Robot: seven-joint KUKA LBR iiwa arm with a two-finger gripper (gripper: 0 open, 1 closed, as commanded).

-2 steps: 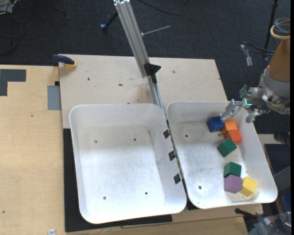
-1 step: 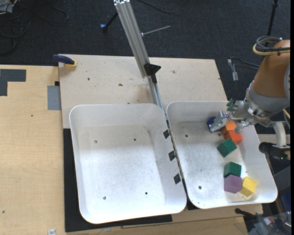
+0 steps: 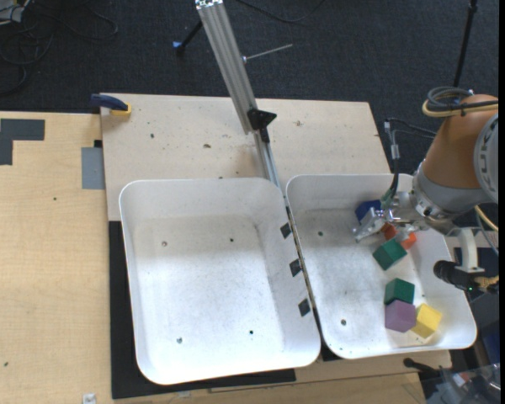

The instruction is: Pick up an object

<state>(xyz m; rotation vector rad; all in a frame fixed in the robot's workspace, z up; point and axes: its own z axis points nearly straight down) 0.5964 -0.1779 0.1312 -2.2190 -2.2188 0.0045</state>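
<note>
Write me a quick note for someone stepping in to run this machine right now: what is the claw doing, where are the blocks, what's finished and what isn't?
Gripper: low in the right bin, near its far side, beside a blue block. I cannot tell whether it grips anything.
Blocks, all in the right bin: a green block just below the gripper, a small orange piece beside it, then a second green block, a purple block and a yellow block near the front corner.
Done: nothing visibly lifted.
Left: grasp one block and raise it.
</note>
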